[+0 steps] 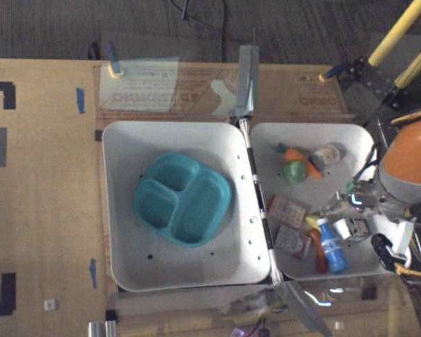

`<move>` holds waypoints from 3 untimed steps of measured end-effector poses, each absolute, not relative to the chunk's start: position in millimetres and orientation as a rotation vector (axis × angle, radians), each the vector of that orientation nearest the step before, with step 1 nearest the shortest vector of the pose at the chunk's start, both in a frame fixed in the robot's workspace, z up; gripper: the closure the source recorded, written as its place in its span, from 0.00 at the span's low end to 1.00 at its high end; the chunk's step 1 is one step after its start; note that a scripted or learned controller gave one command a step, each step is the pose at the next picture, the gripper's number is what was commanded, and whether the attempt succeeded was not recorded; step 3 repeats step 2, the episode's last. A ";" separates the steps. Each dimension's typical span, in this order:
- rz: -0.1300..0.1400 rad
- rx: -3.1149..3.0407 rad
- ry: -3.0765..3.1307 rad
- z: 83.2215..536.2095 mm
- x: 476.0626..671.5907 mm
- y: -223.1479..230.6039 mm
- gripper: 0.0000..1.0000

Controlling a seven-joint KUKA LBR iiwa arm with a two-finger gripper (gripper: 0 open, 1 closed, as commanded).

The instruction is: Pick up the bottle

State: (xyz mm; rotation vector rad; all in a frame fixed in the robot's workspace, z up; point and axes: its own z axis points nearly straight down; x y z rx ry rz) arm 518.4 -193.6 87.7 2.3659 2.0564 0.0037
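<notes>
Your pincer (351, 213) hangs over the right bin (359, 133), near its right wall; whether it is open or closed you cannot tell. The blue bottle (332, 246) lies flat just below and slightly left of the pincer, its long axis running up-left to down-right, with the yellow cap end nearest the pincer. A red-orange object (318, 250) lies touching the bottle's far side. Two small printed packets (288, 225) sit further left of the pincer. Well above and left of it you see a green ball (295, 173), an orange piece (292, 154) and a small jar (325, 154). The left bin (119, 188) holds a teal divided plate (182, 199).
</notes>
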 end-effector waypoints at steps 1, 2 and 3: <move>0.005 2.364 2.045 99.3 519.4 -197.2 1.00; 0.005 2.364 2.045 99.1 519.2 -197.3 0.00; 0.005 2.364 2.045 99.1 519.2 -197.3 0.00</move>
